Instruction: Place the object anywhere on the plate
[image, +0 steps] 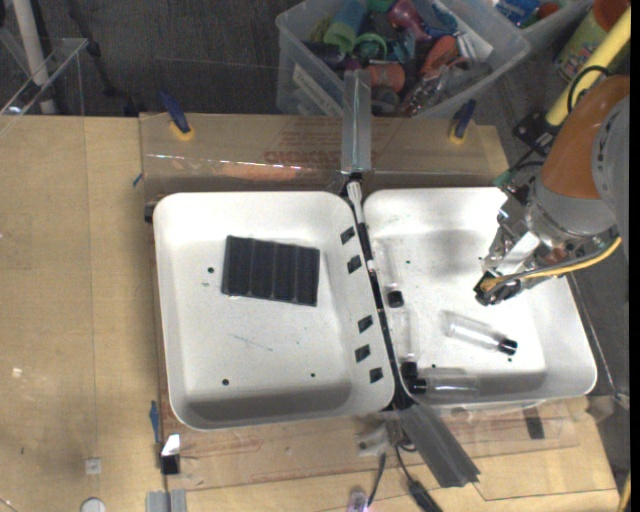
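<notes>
Along the near edge of the counter (70, 420), two shallow white bins sit side by side, touching along a dark divider. In the near left corner of the right bin (565, 345), a clear tube (447, 380) with a black cap lies along the near wall. Just beyond it, towards the bin's middle, lies a second clear tube (473, 330), its black cap pointing to the right wall. A third small clear piece (392, 283) with a black end lies against the divider. The gripper (500, 270) hangs over the right half of this bin, just past the second tube and apart from it; whether it is released or clenched I cannot tell, and no tube can be seen in it. In the left bin (195, 375), a black ribbed plate (270, 270) lies flat and slightly skewed in the far half, well apart from all the tubes. Past the counter's far edge stands a clear tub (300, 40) of colourful toys.
</notes>
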